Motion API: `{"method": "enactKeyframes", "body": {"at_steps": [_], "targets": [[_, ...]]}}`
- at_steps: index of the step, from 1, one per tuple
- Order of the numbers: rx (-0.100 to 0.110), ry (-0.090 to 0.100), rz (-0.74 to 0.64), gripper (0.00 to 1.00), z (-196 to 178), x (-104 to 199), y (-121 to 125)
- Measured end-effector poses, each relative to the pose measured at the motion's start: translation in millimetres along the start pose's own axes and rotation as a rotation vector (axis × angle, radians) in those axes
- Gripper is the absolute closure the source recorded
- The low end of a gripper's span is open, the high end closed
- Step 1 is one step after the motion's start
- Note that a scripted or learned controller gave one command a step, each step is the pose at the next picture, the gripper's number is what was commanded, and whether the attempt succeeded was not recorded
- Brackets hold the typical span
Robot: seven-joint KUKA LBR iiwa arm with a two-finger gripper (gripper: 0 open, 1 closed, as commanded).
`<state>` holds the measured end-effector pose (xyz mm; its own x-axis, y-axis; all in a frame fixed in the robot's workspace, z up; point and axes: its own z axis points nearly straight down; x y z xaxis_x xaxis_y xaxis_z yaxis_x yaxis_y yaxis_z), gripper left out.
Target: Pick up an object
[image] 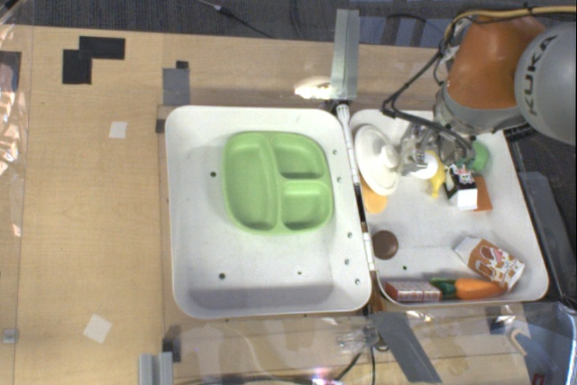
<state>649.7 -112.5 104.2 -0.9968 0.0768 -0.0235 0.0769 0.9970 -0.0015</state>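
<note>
The arm [505, 68] reached in over the right-hand bin [523, 221], its orange band uppermost, and the pincer [424, 153] hung low near the bin's back edge. I could not tell whether it was spread or pressed together; cables and the wrist crowded it too much.

Just to the left of the pincer a white plate [374, 160] leaned against the bin's wall, seemingly touching the tool, though nothing was clearly caught in it. Just to its right lay a yellow piece [437, 180], a small black-and-white block [463, 187] and something green [480, 157], all close together under the wrist. Nearer me than the pincer sat a brown round thing [385, 243]. Well apart from it, along the bin's near wall, lay a carrot [473, 288], a reddish packet [412, 290] and a brown patterned pouch [491, 262].

Far to the pincer's left, in the other bin [194, 194], a green divided tray [276, 182] lay flat.
</note>
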Motion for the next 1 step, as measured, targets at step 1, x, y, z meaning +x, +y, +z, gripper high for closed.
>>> {"method": "enactKeyframes", "body": {"at_steps": [1], "targets": [[0.002,-0.003,-0.195,1.0,-191.3,-18.4,-35.5]]}}
